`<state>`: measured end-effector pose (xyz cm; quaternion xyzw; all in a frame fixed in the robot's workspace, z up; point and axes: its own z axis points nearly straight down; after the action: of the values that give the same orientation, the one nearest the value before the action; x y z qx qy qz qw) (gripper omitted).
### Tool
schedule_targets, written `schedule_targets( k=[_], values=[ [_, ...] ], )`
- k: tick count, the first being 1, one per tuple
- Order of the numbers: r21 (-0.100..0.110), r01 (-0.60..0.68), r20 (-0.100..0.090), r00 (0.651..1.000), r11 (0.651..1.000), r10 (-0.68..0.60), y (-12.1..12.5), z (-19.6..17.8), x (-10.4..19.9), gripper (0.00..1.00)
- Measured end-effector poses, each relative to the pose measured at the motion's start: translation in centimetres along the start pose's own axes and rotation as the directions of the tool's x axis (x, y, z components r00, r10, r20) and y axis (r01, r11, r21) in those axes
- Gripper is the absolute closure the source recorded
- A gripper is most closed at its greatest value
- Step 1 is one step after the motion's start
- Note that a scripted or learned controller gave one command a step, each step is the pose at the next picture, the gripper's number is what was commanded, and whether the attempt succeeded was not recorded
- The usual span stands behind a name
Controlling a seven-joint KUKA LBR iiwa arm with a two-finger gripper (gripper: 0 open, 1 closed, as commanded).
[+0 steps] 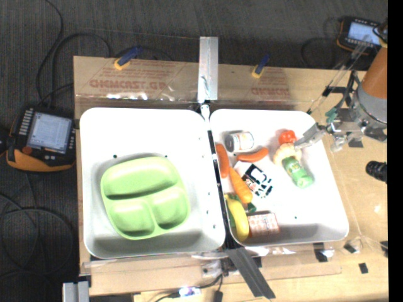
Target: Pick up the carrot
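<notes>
The long, tapered orange carrot [234, 176] lies flat along the left wall of the right-hand shallow white bin [327, 197], running at a slight diagonal, its lower end beside a yellow banana [237, 218].

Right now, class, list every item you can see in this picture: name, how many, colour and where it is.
bins: 2, white, side by side on the bench
tray: 1, green, three compartments, left bin
carrot: 1, orange, right bin near the divider
banana: 1, yellow, right bin, front left
can: 1, white and dark, right bin, back
bottle: 1, green, right bin
box: 1, brown, right bin, front
pendants: 2, orange and black, far left and top right
clamps: 2, blue and yellow, back edge
gripper: 1, grey, over the right bin's right side
</notes>
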<state>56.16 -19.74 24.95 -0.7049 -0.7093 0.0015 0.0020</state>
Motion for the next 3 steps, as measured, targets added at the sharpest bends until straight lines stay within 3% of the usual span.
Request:
schedule_targets(
  k=[1, 2, 3],
  values=[
    [0.0, 0.265, -0.001, 0.964, 0.964, -0.265, 0.5, 9.5, 7.0, 0.0],
    [-0.03, 0.36, 0.015, 0.933, 0.932, -0.36, 3.0, 13.1, 7.5, 0.0],
    [-0.002, 0.448, 0.003, 0.894, 0.894, -0.448, 6.4, -0.6, 10.1, 0.0]
  ],
)
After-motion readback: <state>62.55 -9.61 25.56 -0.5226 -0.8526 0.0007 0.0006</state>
